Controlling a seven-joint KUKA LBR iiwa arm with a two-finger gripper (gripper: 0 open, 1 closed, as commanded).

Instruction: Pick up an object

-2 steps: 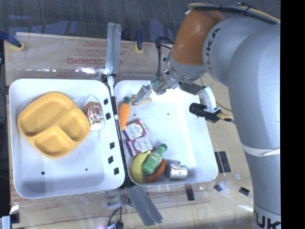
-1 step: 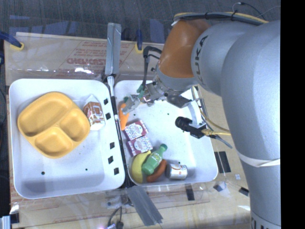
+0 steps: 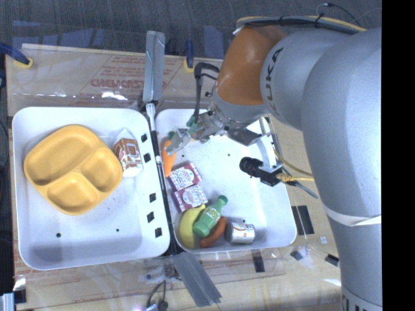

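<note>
My gripper (image 3: 183, 133) hangs over the far left corner of the right bin (image 3: 275, 203), below the orange wrist band. Just under its tip lies a small orange carrot-like piece (image 3: 168, 161) against the bin's left wall, with a bit of green (image 3: 172, 136) at its far end. Whether the gripper touches either one cannot be made out. Nearer the front sit a maroon snack packet (image 3: 187, 185), a yellow fruit (image 3: 187, 228), a green bottle (image 3: 211, 216), a reddish sausage-shaped item (image 3: 214, 234) and a small can (image 3: 241, 233).
The left bin (image 3: 39, 245) holds a yellow compartment plate (image 3: 71, 167) and a small brown-and-white carton (image 3: 128, 154) by its right wall. A black fitting with cables (image 3: 256, 168) hangs over the right bin's middle. The arm's bulk covers the right side.
</note>
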